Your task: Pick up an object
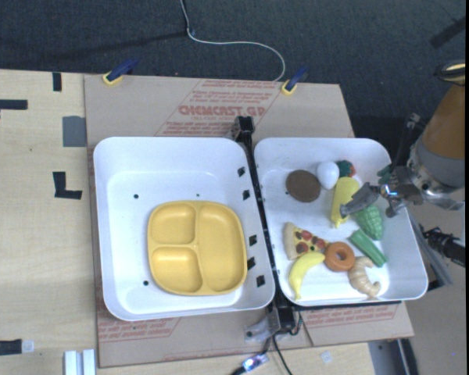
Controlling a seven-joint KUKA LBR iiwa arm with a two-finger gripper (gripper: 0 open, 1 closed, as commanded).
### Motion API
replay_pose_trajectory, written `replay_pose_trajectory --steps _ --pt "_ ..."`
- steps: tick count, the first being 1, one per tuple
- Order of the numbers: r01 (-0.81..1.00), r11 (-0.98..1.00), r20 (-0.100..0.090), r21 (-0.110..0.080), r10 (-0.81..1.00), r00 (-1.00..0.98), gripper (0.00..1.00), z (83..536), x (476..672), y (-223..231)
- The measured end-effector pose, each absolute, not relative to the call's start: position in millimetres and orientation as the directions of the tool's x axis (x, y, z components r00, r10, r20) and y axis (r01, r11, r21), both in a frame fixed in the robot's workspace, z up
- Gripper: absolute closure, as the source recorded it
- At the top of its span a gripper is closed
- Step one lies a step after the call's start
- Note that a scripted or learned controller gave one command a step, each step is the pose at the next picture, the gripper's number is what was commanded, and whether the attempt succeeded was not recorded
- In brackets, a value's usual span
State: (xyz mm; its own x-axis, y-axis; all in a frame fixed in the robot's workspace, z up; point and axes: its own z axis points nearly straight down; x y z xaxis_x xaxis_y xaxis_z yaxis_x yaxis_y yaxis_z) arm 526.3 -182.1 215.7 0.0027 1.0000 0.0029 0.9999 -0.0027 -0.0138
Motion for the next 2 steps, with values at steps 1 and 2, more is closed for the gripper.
replay_pose_trajectory --steps 1,2 --pt "1.000 0.001 0.000 -0.002 1.000 -0.001 0.00 222 529.1 -182" --pt "1.000 0.001 0.001 -0.006 1.000 -0.001 0.00 168 528.7 -171"
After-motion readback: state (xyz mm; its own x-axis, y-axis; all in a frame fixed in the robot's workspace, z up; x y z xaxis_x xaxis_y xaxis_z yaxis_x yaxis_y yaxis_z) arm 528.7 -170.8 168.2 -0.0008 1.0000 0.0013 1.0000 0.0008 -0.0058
